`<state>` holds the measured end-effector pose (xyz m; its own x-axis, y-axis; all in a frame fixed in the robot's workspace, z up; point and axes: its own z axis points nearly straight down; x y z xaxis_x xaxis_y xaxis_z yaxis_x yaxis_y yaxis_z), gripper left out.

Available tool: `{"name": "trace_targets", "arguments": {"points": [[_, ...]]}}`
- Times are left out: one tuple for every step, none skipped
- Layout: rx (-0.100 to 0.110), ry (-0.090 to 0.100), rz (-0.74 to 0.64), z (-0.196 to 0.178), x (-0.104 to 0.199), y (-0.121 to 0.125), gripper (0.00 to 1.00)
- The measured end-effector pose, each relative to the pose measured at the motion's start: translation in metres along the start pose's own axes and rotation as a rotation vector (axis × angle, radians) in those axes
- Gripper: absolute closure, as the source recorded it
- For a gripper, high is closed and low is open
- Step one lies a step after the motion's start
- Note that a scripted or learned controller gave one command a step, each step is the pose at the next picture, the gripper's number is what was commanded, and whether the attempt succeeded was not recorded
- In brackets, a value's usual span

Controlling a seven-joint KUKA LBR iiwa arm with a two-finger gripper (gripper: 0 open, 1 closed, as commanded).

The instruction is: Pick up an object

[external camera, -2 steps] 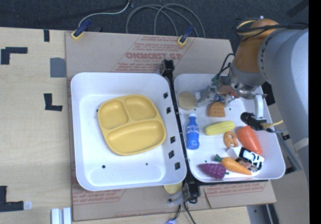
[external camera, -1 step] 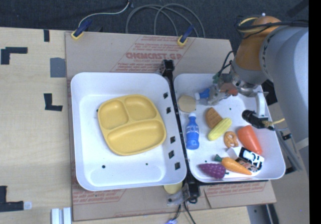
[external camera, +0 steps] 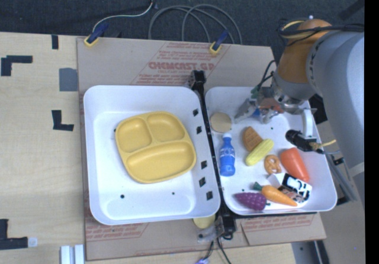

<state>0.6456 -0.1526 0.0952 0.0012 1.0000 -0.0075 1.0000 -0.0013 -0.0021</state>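
Approach is the step I judge to be in hand: nothing is lifted yet, and my gripper [external camera: 259, 109] sits low over the far part of the right bin [external camera: 328, 198], its grey fingers spread fairly wide with nothing between them. The arm [external camera: 299, 58] comes in from the right, orange band above the wrist.

Nearest candidates lie toward me from the gripper. A bread slice [external camera: 252, 137] rests just beside and below the fingertips, with a corn cob [external camera: 260, 151] touching or nearly touching it on the near side. A round tan biscuit [external camera: 221, 121] sits to the left of the gripper, close to the divider between the bins, and a blue bottle [external camera: 227, 156] lies nearer me along that same edge. Further off, toward the near right corner, I see a pretzel [external camera: 273, 164], an orange pepper [external camera: 294, 164], a carrot [external camera: 278, 195] and purple grapes [external camera: 251, 200], all well apart from the gripper. The left bin [external camera: 95, 198] carries a yellow divided plate [external camera: 155, 145].

Next, I reckon the gripper must shift toward me and settle over the bread, straddling it before closing. Crowding from the corn could spoil the grasp.
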Motion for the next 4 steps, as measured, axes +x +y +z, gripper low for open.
{"name": "trace_targets", "arguments": {"points": [[-0.01, 0.004, -0.001, 0.008, 0.011, -0.062, 0.0], [-0.014, 0.004, -0.002, 0.008, -0.004, -0.099, 0.0], [-0.009, 0.005, -0.007, 0.009, 0.02, -0.016, 0.0], [-0.008, 0.003, -0.004, 0.008, 0.054, -0.045, 0.0]]}}
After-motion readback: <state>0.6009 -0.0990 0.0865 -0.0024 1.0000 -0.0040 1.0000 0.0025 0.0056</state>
